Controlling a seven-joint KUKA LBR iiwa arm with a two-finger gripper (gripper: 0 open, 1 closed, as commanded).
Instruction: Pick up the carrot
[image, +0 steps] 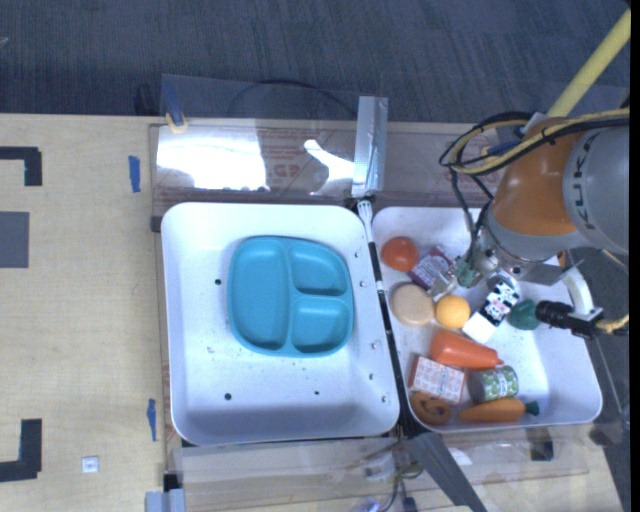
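Two bins, arm over right bin, carrot at near edge

Two white bins sit side by side on the surface (70, 330). Nearest the camera, at 6 o'clock in the right bin (570, 400), the carrot (492, 409) lies flat along the front wall, green tip pointing to 3 o'clock. Just at 9 o'clock of it is a brown cookie-like piece (431, 407). Touching the carrot at 12 o'clock: a green can (497, 383) and a pink-patterned box (438, 378). Further back, an orange wedge (464, 350), then a small orange ball (453, 312) and a beige round piece (411, 304). A red tomato (399, 253) sits at the far end, 11 o'clock. The gripper (480, 280) hangs over the bin's middle, well apart from the carrot; cannot tell the fingers' state. Left bin (200, 380) holds a blue divided plate (291, 296).
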